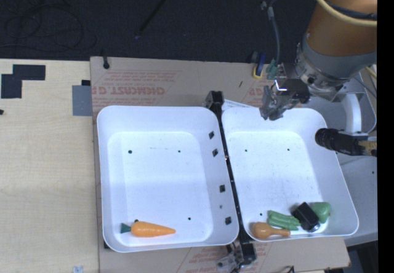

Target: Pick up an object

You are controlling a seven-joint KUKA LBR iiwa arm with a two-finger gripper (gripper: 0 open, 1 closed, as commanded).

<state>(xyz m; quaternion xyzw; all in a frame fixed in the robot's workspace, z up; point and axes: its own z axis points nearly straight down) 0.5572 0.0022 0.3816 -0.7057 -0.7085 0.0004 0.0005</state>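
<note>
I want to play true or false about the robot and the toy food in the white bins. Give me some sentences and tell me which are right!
1. The toy carrot lies in the left bin. True.
2. The gripper is squeezing the carrot. False: it hangs over the far edge of the right bin, well away from the carrot, with nothing seen between its fingers.
3. A black block sits among the toys in the right bin's near corner. True.
4. The green toy vegetable is in the same bin as the carrot. False: it lies in the right bin, beside an orange-tan toy.
5. The carrot is at the far end of its bin. False: it lies by the near edge.
</note>
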